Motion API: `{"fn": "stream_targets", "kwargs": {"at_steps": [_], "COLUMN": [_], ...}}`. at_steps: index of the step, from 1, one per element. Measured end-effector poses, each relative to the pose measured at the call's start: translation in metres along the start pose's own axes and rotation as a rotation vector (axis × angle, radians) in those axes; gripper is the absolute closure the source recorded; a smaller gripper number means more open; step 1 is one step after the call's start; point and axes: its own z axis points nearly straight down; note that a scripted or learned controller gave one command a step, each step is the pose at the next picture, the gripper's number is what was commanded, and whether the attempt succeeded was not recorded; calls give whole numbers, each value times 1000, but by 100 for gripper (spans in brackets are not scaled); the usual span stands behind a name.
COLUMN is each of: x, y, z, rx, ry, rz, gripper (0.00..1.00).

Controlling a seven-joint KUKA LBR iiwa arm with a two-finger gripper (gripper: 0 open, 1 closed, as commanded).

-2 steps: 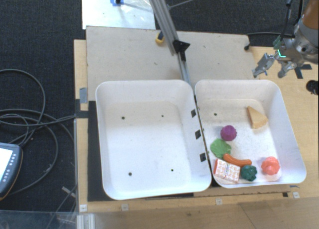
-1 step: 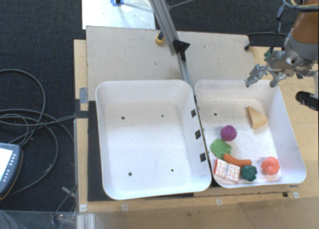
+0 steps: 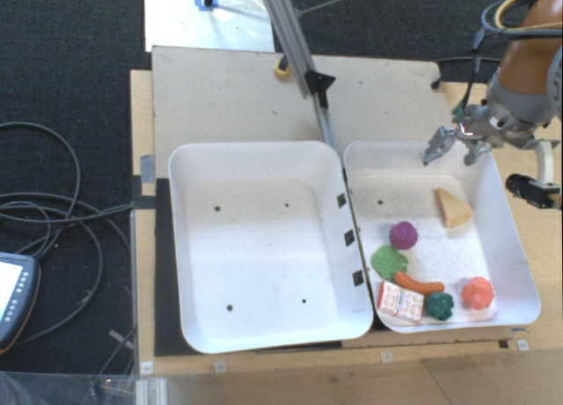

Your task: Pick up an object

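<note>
The right bin [image 3: 519, 245] holds several toy foods: a tan cheese wedge [image 3: 454, 208], a purple ball [image 3: 404, 235], a green leafy piece [image 3: 388, 262], an orange carrot [image 3: 419, 284], a red and white carton [image 3: 400, 302], a dark green broccoli [image 3: 439, 306] and an orange-red tomato [image 3: 477, 294]. My gripper [image 3: 455, 147] hangs above the bin's far edge, up and back from the cheese wedge. Its two fingers are spread apart with nothing between them.
The left bin [image 3: 189, 218] lies beside the right one, their rims meeting at a divider with black clips [image 3: 349, 238]. A slanted metal pole [image 3: 295, 29] crosses the beige board behind the bins. Cables and a tablet [image 3: 13, 293] lie on the dark floor to the left.
</note>
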Motion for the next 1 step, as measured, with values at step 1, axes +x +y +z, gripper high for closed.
{"fn": "stream_targets", "kwargs": {"at_steps": [1], "x": [-1], "y": [-2], "z": [62], "rx": [1], "ry": [1], "rz": [2], "gripper": [0]}}
